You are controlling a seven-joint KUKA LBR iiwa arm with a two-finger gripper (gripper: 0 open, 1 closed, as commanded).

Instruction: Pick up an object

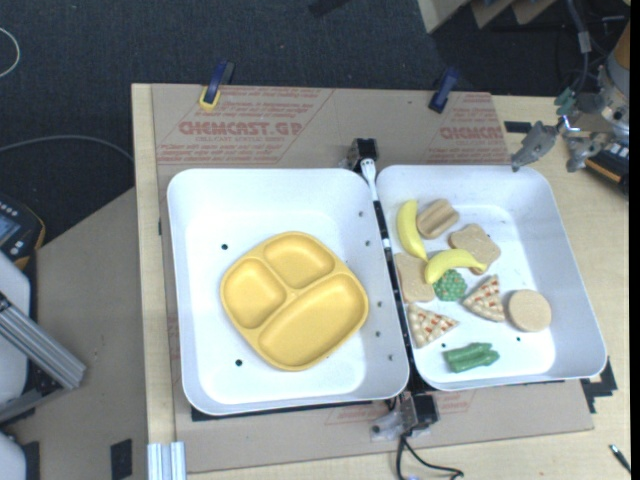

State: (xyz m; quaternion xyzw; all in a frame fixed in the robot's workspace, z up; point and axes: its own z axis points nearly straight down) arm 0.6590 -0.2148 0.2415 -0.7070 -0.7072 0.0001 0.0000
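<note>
The right white bin holds several toy foods. Two yellow bananas lie near its left side. Around them are tan bread slices, a green broccoli piece, two pizza wedges, a round cookie and a green bean pod. My gripper hangs at the far right, just beyond the back rim of this bin, well away from the food. Its two fingers are spread apart with nothing between them.
The left white bin carries a yellow divided plate. A black hinge strip runs between the bins. Blue clamps pin the cardboard base at the back. Cables and equipment crowd the upper right corner.
</note>
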